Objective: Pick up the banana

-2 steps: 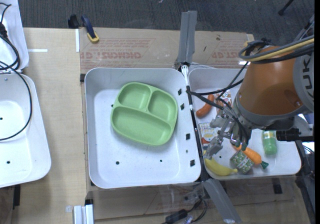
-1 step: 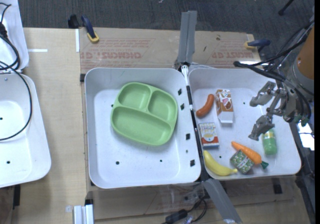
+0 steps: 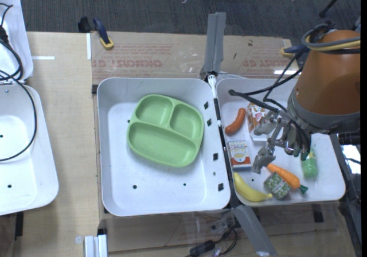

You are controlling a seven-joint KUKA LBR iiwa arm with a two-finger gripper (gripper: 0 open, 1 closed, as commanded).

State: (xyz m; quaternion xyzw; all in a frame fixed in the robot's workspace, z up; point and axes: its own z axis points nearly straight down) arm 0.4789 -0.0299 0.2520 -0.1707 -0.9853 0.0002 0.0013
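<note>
Banana (image 3: 250,189) in right bin's (image 3: 335,191) near corner — end effector (image 3: 262,161) above.

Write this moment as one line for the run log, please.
gripper: over right bin, holding nothing | banana: at bin's near-left corner, not yet picked | green plate: in left bin
</note>
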